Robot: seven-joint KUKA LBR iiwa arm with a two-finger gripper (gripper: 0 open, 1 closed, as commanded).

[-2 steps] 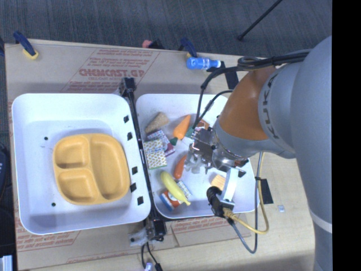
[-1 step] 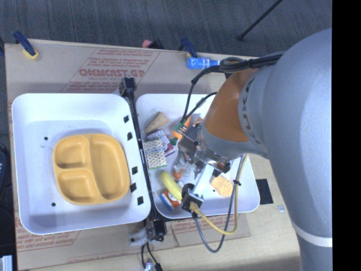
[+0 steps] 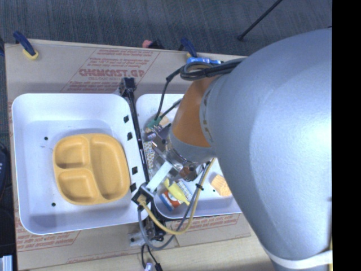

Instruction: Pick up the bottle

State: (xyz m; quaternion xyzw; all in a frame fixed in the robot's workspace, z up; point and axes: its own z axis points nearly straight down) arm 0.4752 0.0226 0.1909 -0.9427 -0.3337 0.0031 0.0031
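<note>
My gripper [image 3: 164, 188] reaches down into the front left corner of the right bin [image 3: 148, 105], under the grey arm and its orange band [image 3: 189, 117]. Right beside its tip lies a small cluster of colourful items [image 3: 176, 195], yellow, red and blue. I cannot tell which of them is the bottle. The arm hides most of the right bin's floor.
The left bin [image 3: 28, 151] holds a yellow three-compartment plate [image 3: 90, 167]. An orange block [image 3: 221, 185] lies in the right bin by the arm. A black cable and bracket [image 3: 134, 134] run along the divide between the bins. Blue clamps [image 3: 25, 44] hold the cardboard base.
</note>
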